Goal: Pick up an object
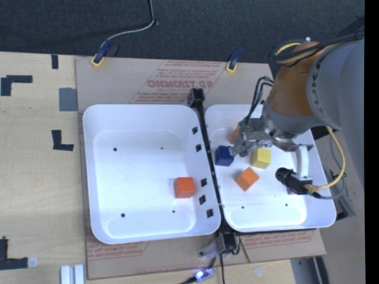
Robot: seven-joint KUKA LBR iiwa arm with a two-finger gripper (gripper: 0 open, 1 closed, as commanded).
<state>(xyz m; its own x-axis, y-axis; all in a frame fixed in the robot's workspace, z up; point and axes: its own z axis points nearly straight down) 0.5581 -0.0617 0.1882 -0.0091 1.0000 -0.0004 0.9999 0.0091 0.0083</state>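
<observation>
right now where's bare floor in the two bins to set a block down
The left bin is mostly bare: all of its floor left of and behind the orange cube. The right bin is crowded at its middle, where the blue cube, yellow cube, orange block and gripper cluster; its near strip is free.

Red printed lettering reading "CHEMCAST" runs across the brown cardboard sheet (172, 84) that lies under the 2 white bins, along its top edge. A few more letters follow that word, possibly "GP", though they are too blurred to confirm. Fainter red lines of print above and below it on the same sheet are too small to read.
</observation>
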